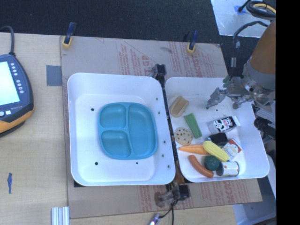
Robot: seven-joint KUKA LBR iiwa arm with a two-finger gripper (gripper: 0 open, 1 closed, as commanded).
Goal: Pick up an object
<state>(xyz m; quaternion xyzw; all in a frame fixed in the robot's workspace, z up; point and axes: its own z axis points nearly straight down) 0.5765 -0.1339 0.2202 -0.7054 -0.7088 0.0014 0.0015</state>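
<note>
Claw [224, 99] hangs over the upper part of the right bin [262, 146], fingers spread open w/ nothing between them. I see the toys bunched lower in that bin: milk carton [223, 123] just below the claw, green block [192, 125], tan bread piece [178, 106], round cookie [183, 135], carrot [192, 149], corn [215, 151], sausage [200, 166]. Left bin [79, 125] holds a blue divided plate [127, 130]. Handheld controller [13, 93] sits on the worktop [33, 163], far left.
</note>
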